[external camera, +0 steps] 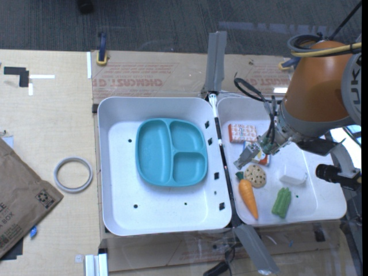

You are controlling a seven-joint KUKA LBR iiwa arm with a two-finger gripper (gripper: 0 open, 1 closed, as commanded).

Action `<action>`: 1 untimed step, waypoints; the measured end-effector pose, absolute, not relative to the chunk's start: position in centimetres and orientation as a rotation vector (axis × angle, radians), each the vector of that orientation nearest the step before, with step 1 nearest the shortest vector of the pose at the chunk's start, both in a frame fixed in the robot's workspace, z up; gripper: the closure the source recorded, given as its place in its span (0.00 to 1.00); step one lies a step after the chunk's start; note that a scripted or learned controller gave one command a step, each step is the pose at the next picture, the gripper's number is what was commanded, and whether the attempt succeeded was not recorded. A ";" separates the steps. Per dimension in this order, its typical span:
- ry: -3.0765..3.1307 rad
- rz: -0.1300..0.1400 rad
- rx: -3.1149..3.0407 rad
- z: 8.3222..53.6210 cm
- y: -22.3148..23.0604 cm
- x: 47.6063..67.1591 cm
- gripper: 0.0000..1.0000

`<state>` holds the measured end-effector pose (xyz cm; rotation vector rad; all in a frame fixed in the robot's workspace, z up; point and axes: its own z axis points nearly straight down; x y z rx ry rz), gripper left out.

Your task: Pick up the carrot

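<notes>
The gripper hung low in the right bin, its grey fingers pointing down and to the left from the orange-banded arm; from this angle the fingertips blurred together, so whether they were spread or pressed shut could not be told, and nothing showed plainly between them. Just below the fingertips lay a round speckled cookie, and just below and left of that lay the carrot, orange with a small green top, its tip pointing toward the bin's near edge and its length close beside the bin's left wall. The carrot sat apart from the gripper, flat on the bin floor. To its right stood a green vegetable piece, with a small white object above that. A red and white box rested near the bin's far left corner. In the left bin sat a teal divided plate. Out on the bench lay a tape ring.
</notes>
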<state>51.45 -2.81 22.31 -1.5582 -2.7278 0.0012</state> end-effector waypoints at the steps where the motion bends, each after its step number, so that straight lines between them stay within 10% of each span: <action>1: -2.749 0.002 -1.517 19.1 -2.3 47.7 0.00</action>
